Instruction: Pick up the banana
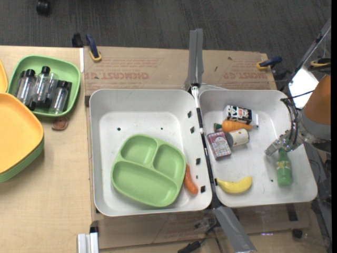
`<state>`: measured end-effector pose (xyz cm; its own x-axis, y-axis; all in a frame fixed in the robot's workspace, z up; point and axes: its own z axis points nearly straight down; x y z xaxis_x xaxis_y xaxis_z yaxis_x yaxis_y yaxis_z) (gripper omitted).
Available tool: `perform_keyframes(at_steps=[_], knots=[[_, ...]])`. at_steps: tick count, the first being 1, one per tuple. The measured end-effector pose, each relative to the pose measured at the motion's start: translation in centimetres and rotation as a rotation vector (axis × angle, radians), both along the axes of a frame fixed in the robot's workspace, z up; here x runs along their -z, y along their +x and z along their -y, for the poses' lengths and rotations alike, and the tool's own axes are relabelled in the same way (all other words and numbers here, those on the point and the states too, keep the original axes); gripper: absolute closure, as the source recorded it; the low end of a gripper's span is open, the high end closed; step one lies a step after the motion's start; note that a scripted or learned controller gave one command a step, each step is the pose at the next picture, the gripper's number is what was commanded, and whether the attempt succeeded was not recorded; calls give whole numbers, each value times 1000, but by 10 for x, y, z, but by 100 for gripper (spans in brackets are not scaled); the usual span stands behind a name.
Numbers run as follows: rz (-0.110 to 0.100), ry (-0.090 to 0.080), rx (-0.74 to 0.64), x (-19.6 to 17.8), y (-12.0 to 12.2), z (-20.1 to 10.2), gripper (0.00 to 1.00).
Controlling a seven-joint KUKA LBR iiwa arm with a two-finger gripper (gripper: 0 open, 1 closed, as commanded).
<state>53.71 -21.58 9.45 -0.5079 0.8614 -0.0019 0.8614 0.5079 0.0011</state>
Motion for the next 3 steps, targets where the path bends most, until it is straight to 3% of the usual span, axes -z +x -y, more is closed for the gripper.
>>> perform_keyframes(at_steps=[1,2,3], knots=[[-2,1,-32,3,-54,6,100],[-1,1,-57,3,-33,6,100],[-2,1,-73,-1,-42,-16,100]])
